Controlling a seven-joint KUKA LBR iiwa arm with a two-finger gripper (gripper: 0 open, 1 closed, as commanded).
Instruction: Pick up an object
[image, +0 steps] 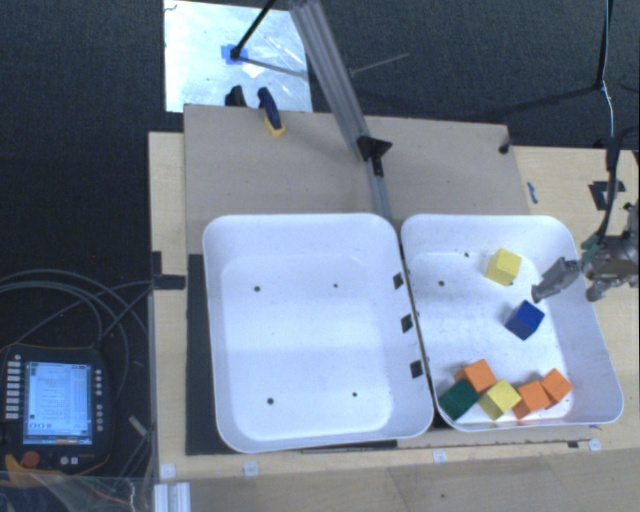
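Just below the claw lies a blue cube.

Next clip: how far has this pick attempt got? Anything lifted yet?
Done: nothing lifted. The small blue cube, the yellow cube and the cluster of green, yellow and orange cubes all lie in the right white bin. In hand: the end effector sits at that bin's right edge, just above-right of the blue cube, holding nothing visible. Left: descend, grasp a cube, lift it.
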